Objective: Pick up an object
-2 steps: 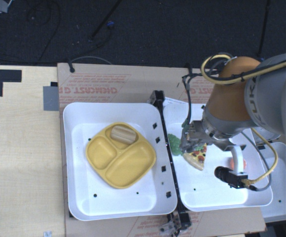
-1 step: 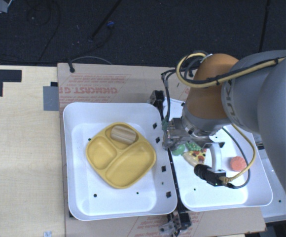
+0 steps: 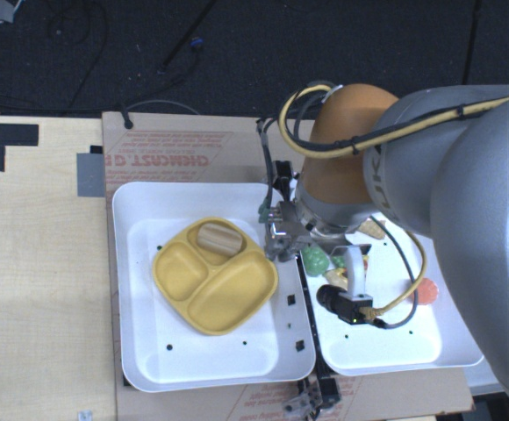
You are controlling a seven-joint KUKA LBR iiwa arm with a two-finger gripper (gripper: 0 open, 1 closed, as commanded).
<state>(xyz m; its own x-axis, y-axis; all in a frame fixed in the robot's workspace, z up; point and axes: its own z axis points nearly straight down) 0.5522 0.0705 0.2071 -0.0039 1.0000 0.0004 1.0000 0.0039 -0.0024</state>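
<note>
My arm (image 3: pixel 430 191), nearest the camera, bends over the divide between the two white bins so that my pincer (image 3: pixel 279 235) hangs low at the left bin's (image 3: pixel 140 323) right edge. Whether it is open, or has hold of anything, I cannot tell. Candidate objects: a yellow sectioned plate (image 3: pixel 215 283) mid-left bin, a tan block (image 3: pixel 219 238) in its far compartment; small green (image 3: pixel 314 260) and orange (image 3: pixel 426 291) pieces in the right bin (image 3: pixel 395 349), partly under my wrist.
</note>
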